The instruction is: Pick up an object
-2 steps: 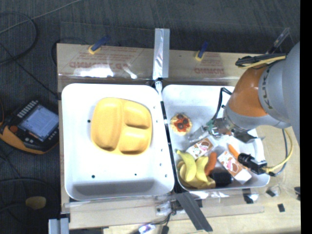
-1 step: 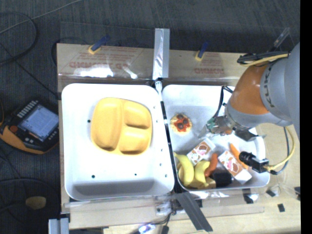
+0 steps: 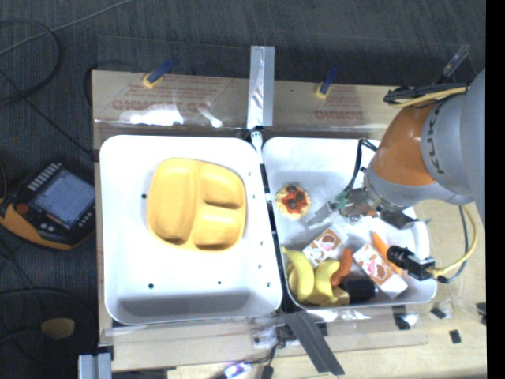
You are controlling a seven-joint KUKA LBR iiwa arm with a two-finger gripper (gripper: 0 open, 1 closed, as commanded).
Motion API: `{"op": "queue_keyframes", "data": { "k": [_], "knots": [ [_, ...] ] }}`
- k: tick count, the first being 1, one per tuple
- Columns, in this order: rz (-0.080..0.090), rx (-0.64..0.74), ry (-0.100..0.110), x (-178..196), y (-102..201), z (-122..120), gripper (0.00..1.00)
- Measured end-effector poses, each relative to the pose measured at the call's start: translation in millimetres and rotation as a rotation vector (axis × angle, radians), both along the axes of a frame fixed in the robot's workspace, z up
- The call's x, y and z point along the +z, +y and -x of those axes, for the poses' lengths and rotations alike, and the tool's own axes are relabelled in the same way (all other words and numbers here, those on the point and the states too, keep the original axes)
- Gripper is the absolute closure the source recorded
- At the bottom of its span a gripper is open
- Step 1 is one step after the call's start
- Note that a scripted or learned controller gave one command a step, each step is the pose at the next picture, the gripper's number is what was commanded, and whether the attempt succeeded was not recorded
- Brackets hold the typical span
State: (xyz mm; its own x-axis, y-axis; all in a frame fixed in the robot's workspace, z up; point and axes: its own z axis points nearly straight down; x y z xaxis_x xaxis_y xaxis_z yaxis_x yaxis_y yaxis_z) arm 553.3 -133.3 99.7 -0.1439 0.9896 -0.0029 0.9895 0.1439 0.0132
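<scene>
Objects for picking lie jumbled in the right bin (image 3: 272,212), a shallow white tray with rounded corners and a smooth, glossy floor. Near its front edge a bunch of yellow toy bananas (image 3: 310,279) curves in a soft plastic-looking arc. Just beside it sit a small printed carton (image 3: 324,248), boxy and white with red markings, and a second, larger carton (image 3: 379,268) lying tilted, its flat faces printed in white and brown. A thin orange carrot-like piece (image 3: 342,265) stands between the cartons, and a dark rounded item (image 3: 359,290) rests near the bananas; I cannot tell what it is. Farther back, apart from the pile, a small round disc (image 3: 293,200) with a red and dark speckled top lies flat, like a toy pizza.

My arm reaches in from the right, its grey metal shell and smooth orange band above the wrist. My gripper (image 3: 345,204) hangs low over the middle of the right bin, behind the cartons. Whether it is clenched or released, I cannot tell; nothing can be seen lifted.

The left bin (image 3: 118,275) holds a big yellow divided tray (image 3: 196,203), glossy moulded plastic with three rounded compartments. On the dark carpet to the left lies a handheld control pad (image 3: 51,208), orange-edged with a grey screen.
</scene>
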Motion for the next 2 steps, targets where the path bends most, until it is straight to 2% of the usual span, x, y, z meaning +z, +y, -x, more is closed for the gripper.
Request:
{"op": "queue_keyframes", "data": {
  "k": [1,2],
  "knots": [
    [0.003,-0.052,-0.008,-8.5,-10.1,53.4,0.0],
    [0.001,-0.052,-0.006,1.1,-9.9,53.0,1.0]
  ]
}}
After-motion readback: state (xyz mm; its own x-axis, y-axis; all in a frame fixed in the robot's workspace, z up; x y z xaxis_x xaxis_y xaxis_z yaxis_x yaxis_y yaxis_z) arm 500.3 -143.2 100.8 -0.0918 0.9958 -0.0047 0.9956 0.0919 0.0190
